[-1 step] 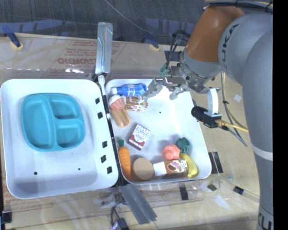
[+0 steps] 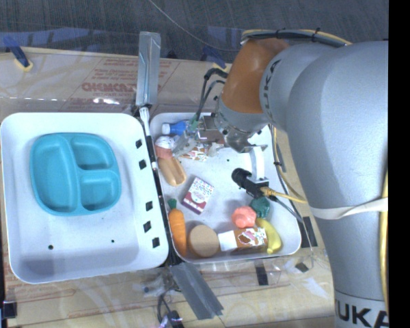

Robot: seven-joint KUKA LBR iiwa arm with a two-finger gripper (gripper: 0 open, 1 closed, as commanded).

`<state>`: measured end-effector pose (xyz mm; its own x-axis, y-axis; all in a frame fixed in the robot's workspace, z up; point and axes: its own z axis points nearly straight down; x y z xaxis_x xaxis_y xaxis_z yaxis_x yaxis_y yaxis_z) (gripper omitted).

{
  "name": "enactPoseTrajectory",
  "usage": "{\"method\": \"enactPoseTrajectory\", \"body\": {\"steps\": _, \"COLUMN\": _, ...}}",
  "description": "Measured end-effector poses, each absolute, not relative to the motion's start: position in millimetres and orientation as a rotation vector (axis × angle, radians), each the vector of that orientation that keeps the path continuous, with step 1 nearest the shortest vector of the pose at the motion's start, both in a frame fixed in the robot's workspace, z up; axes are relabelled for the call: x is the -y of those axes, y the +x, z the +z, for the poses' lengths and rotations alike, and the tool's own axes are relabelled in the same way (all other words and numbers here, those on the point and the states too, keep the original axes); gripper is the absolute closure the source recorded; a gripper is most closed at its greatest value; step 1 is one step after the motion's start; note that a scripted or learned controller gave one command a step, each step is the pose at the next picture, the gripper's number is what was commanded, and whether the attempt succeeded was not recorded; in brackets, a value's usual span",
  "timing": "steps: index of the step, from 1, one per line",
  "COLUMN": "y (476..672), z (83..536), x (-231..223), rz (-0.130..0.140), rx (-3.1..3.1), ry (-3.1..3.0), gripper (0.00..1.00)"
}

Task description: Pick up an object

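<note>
My gripper (image 2: 195, 137) is low over the back left corner of the right bin (image 2: 291, 241), under the grey arm and its orange band. Right beside it lie a small blue and white bottle (image 2: 172, 128) and a flat printed packet (image 2: 193, 155). In front of it, along the bin's left wall, rests a tan bread roll (image 2: 171, 170). Nothing that I can see is held in the gripper.
Toward the front of the right bin lie a small red and white box (image 2: 198, 195), a carrot (image 2: 178, 229), a round brown piece (image 2: 203, 240), a pink lump (image 2: 244, 216), a green piece (image 2: 261, 206), a labelled bottle (image 2: 244, 238) and a banana (image 2: 271, 237). The left bin (image 2: 27, 258) holds a blue divided tray (image 2: 75, 171).
</note>
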<state>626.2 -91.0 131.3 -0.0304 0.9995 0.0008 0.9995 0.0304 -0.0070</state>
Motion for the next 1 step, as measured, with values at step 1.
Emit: {"method": "enactPoseTrajectory", "body": {"steps": 1, "y": 659.4, "z": 109.8, "x": 116.1, "rz": 0.011, "rx": 2.175, "ry": -2.274, "gripper": 0.00}}
